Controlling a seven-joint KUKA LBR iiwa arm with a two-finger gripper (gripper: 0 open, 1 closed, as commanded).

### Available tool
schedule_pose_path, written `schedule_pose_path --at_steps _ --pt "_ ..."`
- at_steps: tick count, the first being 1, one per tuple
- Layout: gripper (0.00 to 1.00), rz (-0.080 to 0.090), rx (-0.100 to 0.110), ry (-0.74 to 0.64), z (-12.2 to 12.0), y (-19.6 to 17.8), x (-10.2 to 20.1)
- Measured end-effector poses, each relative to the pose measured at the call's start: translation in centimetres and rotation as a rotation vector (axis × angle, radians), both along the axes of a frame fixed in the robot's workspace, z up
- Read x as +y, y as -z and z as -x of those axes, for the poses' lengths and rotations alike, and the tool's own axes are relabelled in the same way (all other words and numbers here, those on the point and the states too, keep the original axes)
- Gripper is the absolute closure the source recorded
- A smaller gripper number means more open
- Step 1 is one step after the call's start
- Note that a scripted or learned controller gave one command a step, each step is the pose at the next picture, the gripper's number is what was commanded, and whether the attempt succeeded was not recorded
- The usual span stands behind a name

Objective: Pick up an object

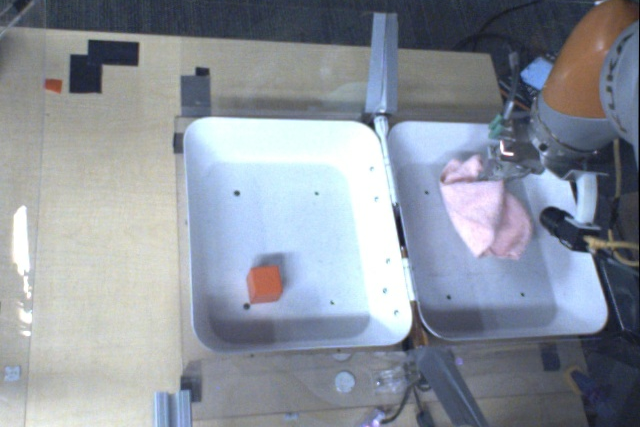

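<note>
My gripper [503, 155] sits low over the right bin [500, 315], at the pink cloth's [488, 215] upper edge; an orange block [265, 284] lies in the left bin [215, 215]

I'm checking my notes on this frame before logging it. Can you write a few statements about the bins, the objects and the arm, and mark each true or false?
1. The orange block lies in the left bin. True.
2. The pink cloth lies in the same bin as the block. False: it is in the right bin.
3. The end effector is at the cloth's upper edge. True.
4. The arm reaches over the left bin. False: it is over the right bin.
</note>
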State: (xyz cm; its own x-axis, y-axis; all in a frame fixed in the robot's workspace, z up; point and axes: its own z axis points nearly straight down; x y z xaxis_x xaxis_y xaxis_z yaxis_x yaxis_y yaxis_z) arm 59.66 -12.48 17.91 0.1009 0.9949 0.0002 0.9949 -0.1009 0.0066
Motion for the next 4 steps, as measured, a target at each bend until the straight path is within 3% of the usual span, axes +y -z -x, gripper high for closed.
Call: schedule_pose_path --at_steps 1,2,3,4 --pt "1.00 0.001 0.003 -0.170 -0.2 5.1 -1.6" --pt "0.00 0.001 0.003 -0.170 -0.2 5.1 -1.6" --pt "0.00 0.005 -0.008 -0.277 -2.3 8.8 2.8" --pt "0.00 0.007 -0.007 -0.315 -3.1 8.9 -4.2"
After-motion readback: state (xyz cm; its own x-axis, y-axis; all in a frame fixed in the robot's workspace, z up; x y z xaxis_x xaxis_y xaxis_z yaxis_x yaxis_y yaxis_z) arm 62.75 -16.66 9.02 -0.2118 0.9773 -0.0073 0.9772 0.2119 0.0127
